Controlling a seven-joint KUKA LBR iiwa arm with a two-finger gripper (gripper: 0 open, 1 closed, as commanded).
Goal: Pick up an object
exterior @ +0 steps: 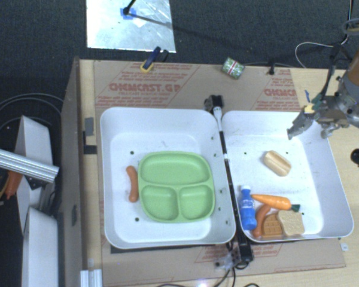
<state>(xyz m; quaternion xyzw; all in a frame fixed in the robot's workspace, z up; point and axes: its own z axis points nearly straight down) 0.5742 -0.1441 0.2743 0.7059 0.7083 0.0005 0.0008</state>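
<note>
The right bin holds a tan bread roll, an orange carrot, a blue bottle, a small sausage, a waffle-like cracker and a slice of toast. The last several are crowded along the bin's front edge. In the left bin lie a green divided plate and a reddish sausage. My gripper hangs over the right bin's back right corner, above and to the right of the bread roll. It is open with nothing between its fingers.
A small green roll and a yellow-and-blue clip lie on the cardboard behind the bins. A silver sheet sits further back. A black divider rail runs between the bins. Cables and metal parts lie at the left.
</note>
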